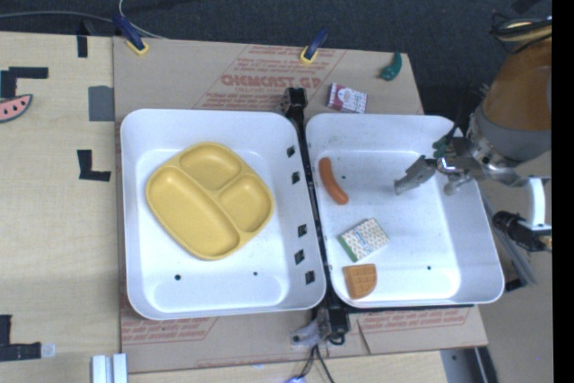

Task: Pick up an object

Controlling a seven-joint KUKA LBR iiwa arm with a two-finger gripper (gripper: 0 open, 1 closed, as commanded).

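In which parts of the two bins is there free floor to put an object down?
Left bin: a bare strip along the near wall, below the yellow divided plate. Right bin: bare floor toward the near right corner, beneath the gripper. It is crowded on that bin's left, where the sausage, patterned packet and orange biscuit lie.

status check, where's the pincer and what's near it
Pincer over right bin, nothing between fingers. Sausage to its left, apart. Packet and cracker nearer front.
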